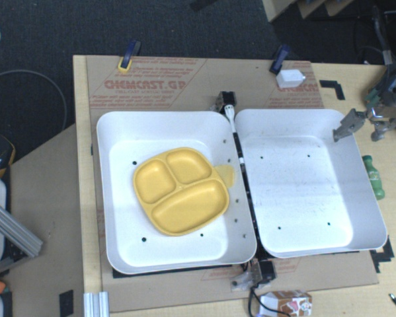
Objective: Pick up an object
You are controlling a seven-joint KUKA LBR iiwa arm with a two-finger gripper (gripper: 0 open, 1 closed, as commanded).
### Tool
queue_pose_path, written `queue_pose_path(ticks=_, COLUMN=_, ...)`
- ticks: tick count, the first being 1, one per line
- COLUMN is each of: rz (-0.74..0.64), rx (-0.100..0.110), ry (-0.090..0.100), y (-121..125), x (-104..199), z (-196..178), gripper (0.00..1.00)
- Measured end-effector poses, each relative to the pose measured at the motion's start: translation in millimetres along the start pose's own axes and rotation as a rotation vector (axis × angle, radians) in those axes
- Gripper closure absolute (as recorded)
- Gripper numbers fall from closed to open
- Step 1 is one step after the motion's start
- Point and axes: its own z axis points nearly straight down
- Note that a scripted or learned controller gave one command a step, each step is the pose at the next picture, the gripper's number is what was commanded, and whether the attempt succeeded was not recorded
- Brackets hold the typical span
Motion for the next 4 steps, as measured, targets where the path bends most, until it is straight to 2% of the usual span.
queue_pose_path(ticks=1, rz=-0.003, rx=-0.007, ry=-0.001, y=-80.0, x=43.0, z=-142.3, gripper=0.00)
queue_pose_path(ticks=2, rz=-0.005, rx=-0.010, ry=-0.001, y=-95.7, x=76.5, z=-214.8, gripper=0.00)
queue_pose_path(ticks=3, rz=-0.005, rx=-0.010, ry=-0.001, y=-95.1, x=118.1, z=-272.9, gripper=0.00)
queue_pose_path(ticks=4, rz=-0.001, rx=-0.007, ry=-0.002, y=-94.7, x=115.9, z=-280.1, gripper=1.00)
